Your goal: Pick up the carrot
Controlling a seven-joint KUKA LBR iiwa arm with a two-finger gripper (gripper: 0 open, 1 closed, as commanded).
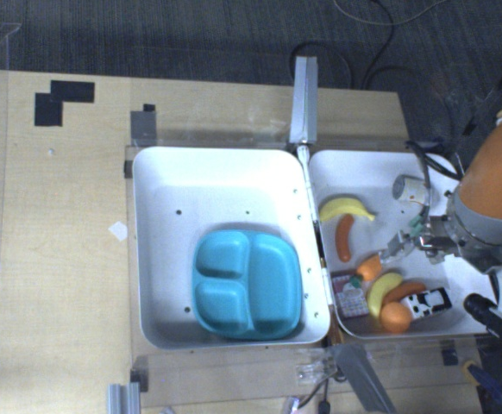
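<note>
Across the left half of the frame lies the pale wooden bench (53, 257), marked with a few black squares near its upper left. Toward the middle sits the left white bin (173, 188), and in its lower part rests a blue tray (248, 284) with several compartments, tilted slightly. A metal bar (304, 102) stands at the top where the two bins meet. Right of the divider, the right bin (363, 166) holds a cluster of food: a yellow banana (347, 207) lies near its upper left, and just below it the carrot (344, 236), a slim orange-red piece, lies nearly upright in the picture, its top end close to the banana. Lower down are a small orange piece (369, 268), a dark patterned packet (349, 296), a second yellow banana (381, 289) beside a reddish sausage-like piece (409, 290), and a round orange (395, 317), all packed close together, with a black-and-white card (427, 302) just to their right. At the right edge the arm (497, 179) reaches in, its gripper (404, 242) low over the bin, near the small orange piece and apart from the carrot; how far it is open I cannot tell, and nothing shows in its hold.
</note>
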